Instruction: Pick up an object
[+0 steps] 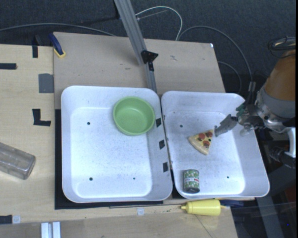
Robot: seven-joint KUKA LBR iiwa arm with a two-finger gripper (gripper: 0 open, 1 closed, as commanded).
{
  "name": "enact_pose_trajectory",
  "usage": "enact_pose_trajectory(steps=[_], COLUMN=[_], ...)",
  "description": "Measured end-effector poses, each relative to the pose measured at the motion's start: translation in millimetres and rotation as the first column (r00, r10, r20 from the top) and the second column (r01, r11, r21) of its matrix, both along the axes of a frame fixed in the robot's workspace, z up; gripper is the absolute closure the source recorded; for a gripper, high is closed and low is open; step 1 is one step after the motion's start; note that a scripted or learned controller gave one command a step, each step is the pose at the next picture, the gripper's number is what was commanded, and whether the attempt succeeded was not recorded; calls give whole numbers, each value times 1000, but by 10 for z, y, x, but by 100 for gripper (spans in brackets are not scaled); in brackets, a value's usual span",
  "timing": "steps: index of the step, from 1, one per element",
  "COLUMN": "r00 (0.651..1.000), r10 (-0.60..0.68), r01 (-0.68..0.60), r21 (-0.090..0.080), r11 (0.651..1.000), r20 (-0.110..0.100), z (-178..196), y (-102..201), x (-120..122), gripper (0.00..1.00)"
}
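We read the gripper (223,128) sitting low in the right bin (248,175), upper right part of that bin, arm coming in from the frame's right edge. Jaw state: we can't tell from this angle, the tip is a dark blur.

Key relation: the pizza slice toy (202,142) lies just left of and slightly below the gripper tip, near but not visibly touching. Nothing is between the fingers that we can see, so we count it as not held. The slice's long axis runs roughly lower left to upper right across the frame, wide crust end toward the lower part and narrow end up toward the gripper. Our judgement: a short move down-left in frame puts the jaws over it; it's flat, so closing across the narrow width looks like the better bet.

Second candidate: green can (191,180), standing near the right bin's bottom edge, well apart from the gripper.

Count:
- bins: two, the left bin (79,148) and the right one
- pizza slice: one
- green can: one
- green bowl (134,115): one, in the left bin's upper right corner
- yellow bottle (204,208): one, lying on the bench below the right bin
- clear plastic container (10,158): one, at frame left
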State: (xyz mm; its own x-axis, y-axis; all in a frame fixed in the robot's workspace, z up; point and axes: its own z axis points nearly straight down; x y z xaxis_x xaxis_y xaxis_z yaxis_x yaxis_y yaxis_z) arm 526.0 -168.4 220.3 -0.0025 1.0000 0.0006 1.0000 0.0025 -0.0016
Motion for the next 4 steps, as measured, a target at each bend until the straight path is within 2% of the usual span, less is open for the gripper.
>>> enact_pose_trajectory(steps=[1,2,3,4], r00=[1000,1000,1000,1000], r10=[0,-1,-2,-1], r01=[0,1,2,1], r21=[0,1,0,-2], r11=[1000,1000,1000,1000], r20=[0,-7,-5,2], z=[0,-592,-1067,-1314], y=[-1,86,13,14], x=[0,-67,-82,-79], gripper=[0,0,0,0])
